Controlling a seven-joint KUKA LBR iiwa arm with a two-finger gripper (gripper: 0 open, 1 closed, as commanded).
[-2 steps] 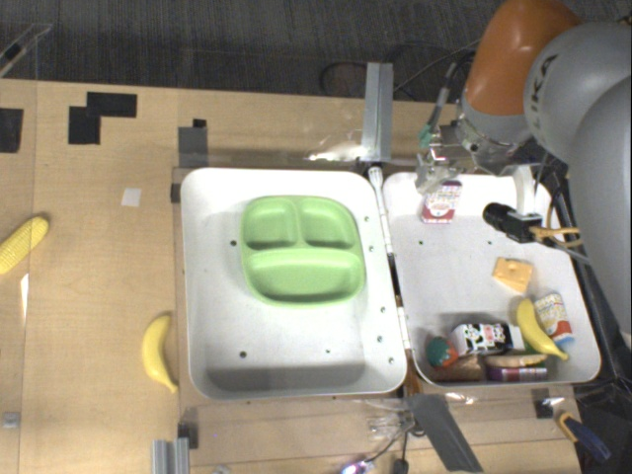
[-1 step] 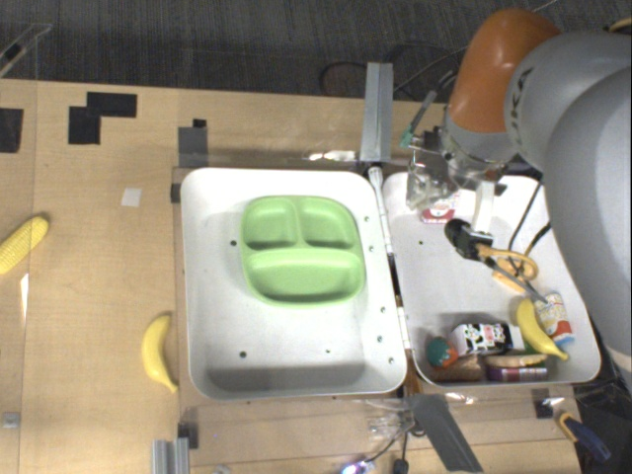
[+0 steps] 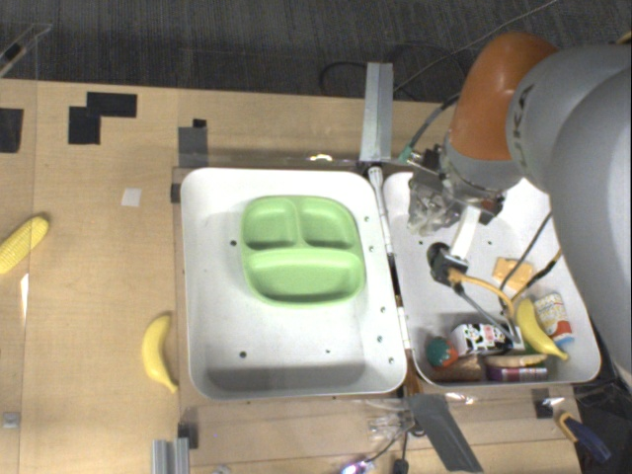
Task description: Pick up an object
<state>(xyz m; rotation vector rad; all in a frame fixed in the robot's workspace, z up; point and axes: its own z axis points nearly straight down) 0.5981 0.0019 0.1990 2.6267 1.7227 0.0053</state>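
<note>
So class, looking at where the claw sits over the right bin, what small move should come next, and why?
Probably shift the claw toward the near end of the right bin and lower it. It sits above the bin's far end, while the banana and other items are piled at the near end.

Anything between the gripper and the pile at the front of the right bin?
Nothing visible. The gripper sits over the right bin's back part; bare white floor and the arm's own cable lie between it and the banana and small items at the front.
</note>
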